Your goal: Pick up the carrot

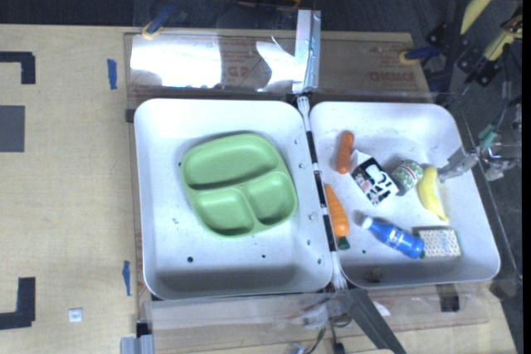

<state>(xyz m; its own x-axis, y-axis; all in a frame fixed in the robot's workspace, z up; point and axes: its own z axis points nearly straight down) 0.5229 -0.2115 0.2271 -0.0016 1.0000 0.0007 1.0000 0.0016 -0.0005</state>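
The carrot (335,214) is long and orange with a dark green end toward the front. It lies along the left wall of the right bin (477,261), beside the divider between the bins. The gripper (471,160) is at the right rim of that bin, just right of the banana (431,191), and is partly cut off and hard to make out. It is well away from the carrot, with several items lying between them. Nothing shows in its grasp.
In the right bin lie a shorter orange-red piece (345,152), a black-and-white box (372,181), a green can (406,176), a blue bottle (394,237) and a speckled block (439,242). The left bin (158,178) holds a green divided plate (239,182).
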